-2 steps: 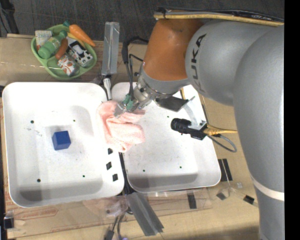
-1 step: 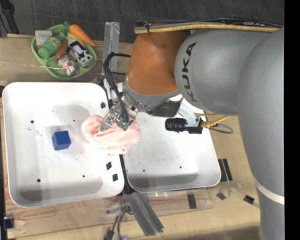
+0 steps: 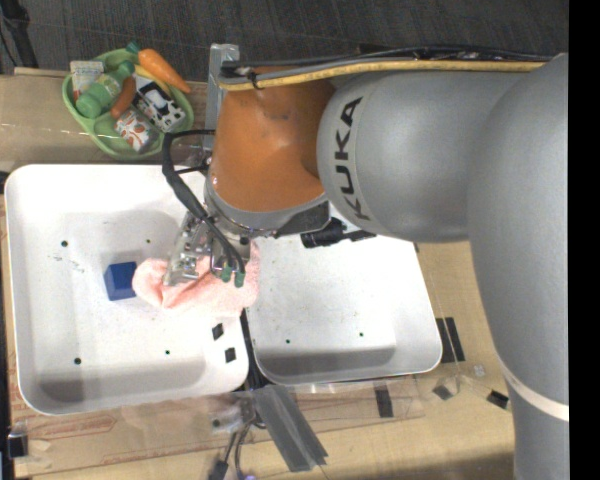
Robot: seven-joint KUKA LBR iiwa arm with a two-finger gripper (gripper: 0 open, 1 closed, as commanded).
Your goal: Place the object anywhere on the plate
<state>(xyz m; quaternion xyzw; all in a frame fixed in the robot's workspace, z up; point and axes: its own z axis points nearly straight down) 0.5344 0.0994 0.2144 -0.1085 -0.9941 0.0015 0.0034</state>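
Note:
A blue block [image 3: 121,280] lies in the left bin [image 3: 50,348], touching the left edge of a pink plate [image 3: 185,286]. The plate sits against the bin's right side, partly hidden by the arm. My gripper [image 3: 208,260] hangs over the plate's upper right part, to the right of the block. Nothing is visibly held in it.
A green bowl [image 3: 83,118] of toy food, with a carrot and bottles, stands on the bench behind the left bin. The right bin [image 3: 350,318] lies under the arm. The big grey arm and its orange band cover the upper right.

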